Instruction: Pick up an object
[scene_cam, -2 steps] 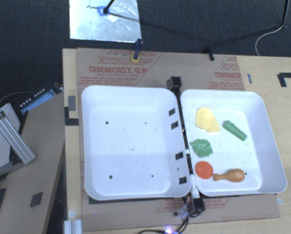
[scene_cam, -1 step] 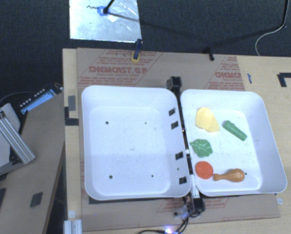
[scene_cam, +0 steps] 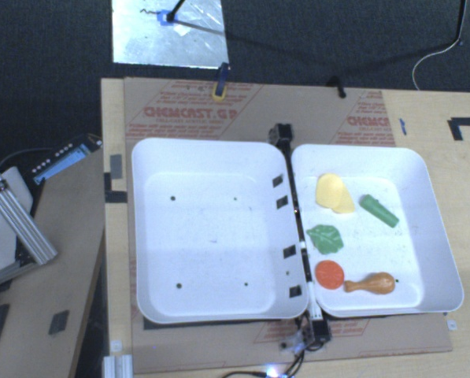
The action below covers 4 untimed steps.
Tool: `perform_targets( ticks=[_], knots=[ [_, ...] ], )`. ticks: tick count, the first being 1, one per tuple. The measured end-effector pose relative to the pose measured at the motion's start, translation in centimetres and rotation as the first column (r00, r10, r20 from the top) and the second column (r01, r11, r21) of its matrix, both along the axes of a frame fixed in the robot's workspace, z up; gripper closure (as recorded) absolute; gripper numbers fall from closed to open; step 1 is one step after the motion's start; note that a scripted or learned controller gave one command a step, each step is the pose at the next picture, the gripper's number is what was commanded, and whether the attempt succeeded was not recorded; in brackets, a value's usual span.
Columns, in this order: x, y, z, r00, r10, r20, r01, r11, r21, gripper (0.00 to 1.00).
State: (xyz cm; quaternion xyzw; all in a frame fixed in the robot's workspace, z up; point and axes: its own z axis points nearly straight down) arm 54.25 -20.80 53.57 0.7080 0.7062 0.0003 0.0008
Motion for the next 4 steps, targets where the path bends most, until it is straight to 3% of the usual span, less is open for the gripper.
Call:
perform_targets(
  ticks=[4],
  knots=[
    [0.5, 0.3, 4.6, 1.0, 0.02, 0.017, -0.02, 1.0, -0.008, 1.0]
  ],
)
